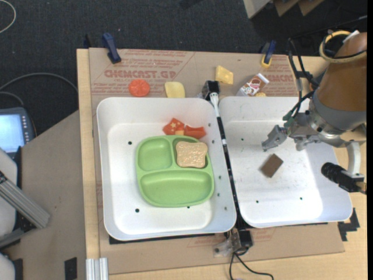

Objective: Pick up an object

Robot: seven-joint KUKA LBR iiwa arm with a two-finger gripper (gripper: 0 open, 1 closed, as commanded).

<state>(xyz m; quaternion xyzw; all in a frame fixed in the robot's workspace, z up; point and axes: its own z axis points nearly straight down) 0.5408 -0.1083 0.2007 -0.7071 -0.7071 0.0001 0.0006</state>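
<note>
A small brown block (271, 165) lies flat on the floor of the right bin (303, 209), near its middle. My gripper (288, 141) hangs just above and slightly right of the block, open, with nothing between its fingers. The left bin (116, 156) holds a green divided plate (175, 182) with a slice of toast (192, 154) in its upper right compartment. Red food pieces (183, 128) lie just behind the plate.
On the board behind the bins lie an orange disc (139, 87), a pale yellow piece (174, 90), a yellow wedge (224, 74), a small carton (252, 86) and a black item (210, 88). Blue clamps (111, 47) grip the board's far edge.
</note>
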